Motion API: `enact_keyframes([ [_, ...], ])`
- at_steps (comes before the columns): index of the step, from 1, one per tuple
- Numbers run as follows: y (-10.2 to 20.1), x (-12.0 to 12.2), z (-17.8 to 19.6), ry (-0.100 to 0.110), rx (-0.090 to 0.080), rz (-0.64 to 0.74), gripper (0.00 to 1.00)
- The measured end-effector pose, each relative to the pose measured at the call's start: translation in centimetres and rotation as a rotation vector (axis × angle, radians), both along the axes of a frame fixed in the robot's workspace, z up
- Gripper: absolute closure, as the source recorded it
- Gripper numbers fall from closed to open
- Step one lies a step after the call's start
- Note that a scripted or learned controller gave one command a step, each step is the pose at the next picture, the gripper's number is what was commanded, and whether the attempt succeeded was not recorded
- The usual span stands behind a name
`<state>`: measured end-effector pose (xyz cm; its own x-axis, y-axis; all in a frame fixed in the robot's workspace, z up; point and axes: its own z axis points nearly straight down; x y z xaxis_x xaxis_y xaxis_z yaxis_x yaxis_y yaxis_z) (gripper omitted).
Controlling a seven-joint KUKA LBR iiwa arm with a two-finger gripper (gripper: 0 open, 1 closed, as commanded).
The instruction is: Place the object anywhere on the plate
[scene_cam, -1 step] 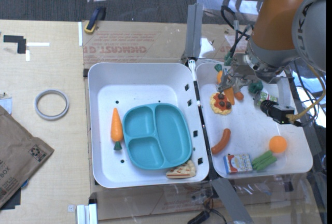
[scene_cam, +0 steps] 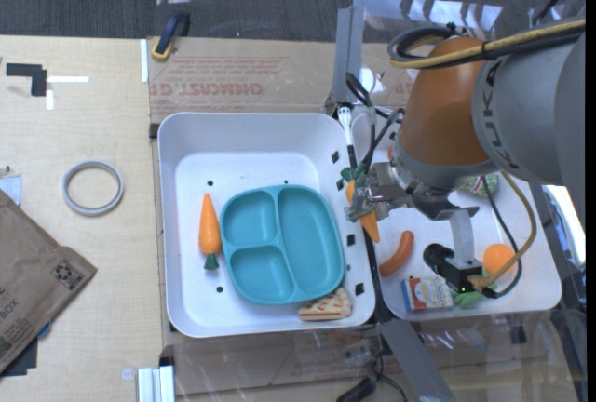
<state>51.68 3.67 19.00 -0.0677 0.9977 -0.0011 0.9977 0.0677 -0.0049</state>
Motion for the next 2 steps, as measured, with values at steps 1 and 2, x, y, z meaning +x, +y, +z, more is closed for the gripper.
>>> enact_keyframes([
  [1, 0.0, 0.0, 0.0, 0.0, 0.0, 0.0, 0.0],
  [2, -1.4, 0.9, 0.1, -0.002, 0.0, -0.008, 0.0],
])
